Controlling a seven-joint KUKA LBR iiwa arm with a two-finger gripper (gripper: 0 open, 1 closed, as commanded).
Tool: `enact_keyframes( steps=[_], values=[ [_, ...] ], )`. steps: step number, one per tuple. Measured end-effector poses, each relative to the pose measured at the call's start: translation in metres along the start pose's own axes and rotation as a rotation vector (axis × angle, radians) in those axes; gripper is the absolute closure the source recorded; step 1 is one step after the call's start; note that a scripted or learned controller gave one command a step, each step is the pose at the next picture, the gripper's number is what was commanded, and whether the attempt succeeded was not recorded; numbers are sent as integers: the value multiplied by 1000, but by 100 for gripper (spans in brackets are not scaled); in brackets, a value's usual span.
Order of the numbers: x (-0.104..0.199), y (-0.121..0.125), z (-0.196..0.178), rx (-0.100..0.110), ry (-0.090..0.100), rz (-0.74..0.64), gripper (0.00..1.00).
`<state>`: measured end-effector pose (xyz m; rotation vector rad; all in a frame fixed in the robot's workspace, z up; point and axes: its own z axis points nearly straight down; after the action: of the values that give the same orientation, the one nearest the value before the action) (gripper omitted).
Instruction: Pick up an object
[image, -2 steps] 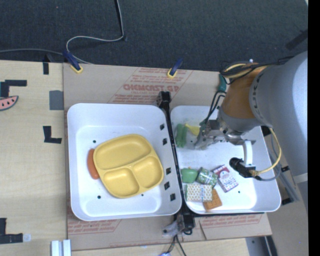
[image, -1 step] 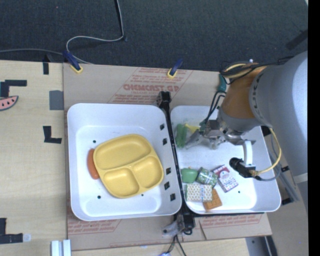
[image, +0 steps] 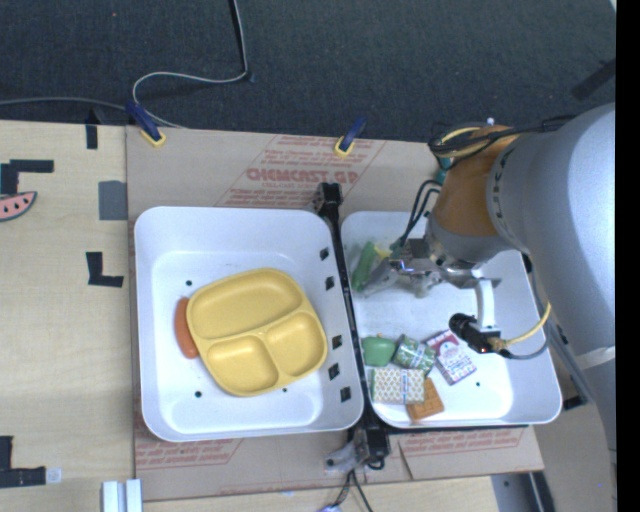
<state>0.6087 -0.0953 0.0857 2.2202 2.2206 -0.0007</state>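
Arm: 1 grey arm with an orange band is seen reaching in over the right bin (image: 520, 400), 1 of 2 white bins on the worktop (image: 60, 300).
Fingers: the fingers (image: 392, 272) are seen low in the far half of the right bin; whether they are apart or together cannot be told, as the metal parts blur together.
Task thing: a green object (image: 364, 262) is seen just beside the fingers, on their left, against the wall between the bins.
Long axis: it appears tilted, running from the far wall toward the fingers.
Other pickable things: a green item (image: 379, 350), patterned packets (image: 398, 383) and a red-and-white packet (image: 454, 358) are clustered nearer the camera than the fingers, well apart from them.
Left bin: a yellow divided tray (image: 255, 328) and an orange object (image: 185, 330) lie far left of the fingers.
Hidden: contact between fingers and green object cannot be made out; a grasp is not shown.
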Motion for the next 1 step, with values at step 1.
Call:
enact_keyframes(
  steps=[1],
  values=[
    [-1, 0, -10, -2, -1, 1, 100]
  ],
)
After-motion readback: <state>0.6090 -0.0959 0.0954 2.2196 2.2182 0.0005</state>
